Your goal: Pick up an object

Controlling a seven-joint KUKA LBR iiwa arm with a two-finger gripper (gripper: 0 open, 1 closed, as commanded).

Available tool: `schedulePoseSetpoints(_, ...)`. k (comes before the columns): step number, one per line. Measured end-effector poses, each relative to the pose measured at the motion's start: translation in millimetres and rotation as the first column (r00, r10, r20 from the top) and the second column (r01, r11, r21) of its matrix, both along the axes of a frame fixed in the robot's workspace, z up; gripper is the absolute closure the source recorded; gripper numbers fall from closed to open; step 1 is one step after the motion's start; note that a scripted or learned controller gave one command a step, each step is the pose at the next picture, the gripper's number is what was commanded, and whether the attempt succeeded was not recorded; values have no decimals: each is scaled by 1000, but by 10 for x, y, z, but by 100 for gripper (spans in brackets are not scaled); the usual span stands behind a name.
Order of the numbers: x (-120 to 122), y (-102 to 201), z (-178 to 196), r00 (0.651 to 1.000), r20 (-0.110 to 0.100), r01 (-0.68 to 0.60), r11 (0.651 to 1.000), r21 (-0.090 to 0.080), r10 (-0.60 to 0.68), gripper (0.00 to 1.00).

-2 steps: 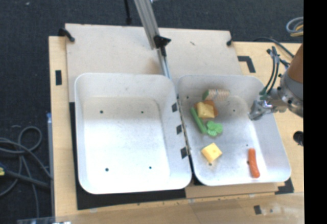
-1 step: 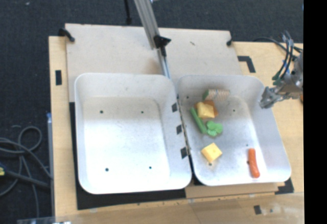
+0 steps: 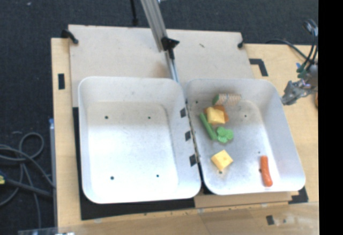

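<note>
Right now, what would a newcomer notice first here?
The cluster of small bright things in the right bin: a yellow block near its middle, an orange carrot by its near right corner, and green pieces with another yellow-orange piece farther back. The left bin sits alongside it.

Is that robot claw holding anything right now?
Nothing is held: the gripper sits off the right white bin's upper right edge, away from the toys.

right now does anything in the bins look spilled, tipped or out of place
Nothing stands out. The small pieces, a yellow block, an orange stick and a green piece, lie loose inside the right bin, none over its rim.
</note>
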State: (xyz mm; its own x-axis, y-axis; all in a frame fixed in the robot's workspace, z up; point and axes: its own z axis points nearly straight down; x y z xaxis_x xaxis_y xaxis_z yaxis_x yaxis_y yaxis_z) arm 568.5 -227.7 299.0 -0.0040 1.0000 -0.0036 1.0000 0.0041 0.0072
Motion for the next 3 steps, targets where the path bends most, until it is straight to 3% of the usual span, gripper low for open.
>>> schedulePoseSetpoints(3,26,1575,-109,1000,-5,-4,1000,4,4,100)
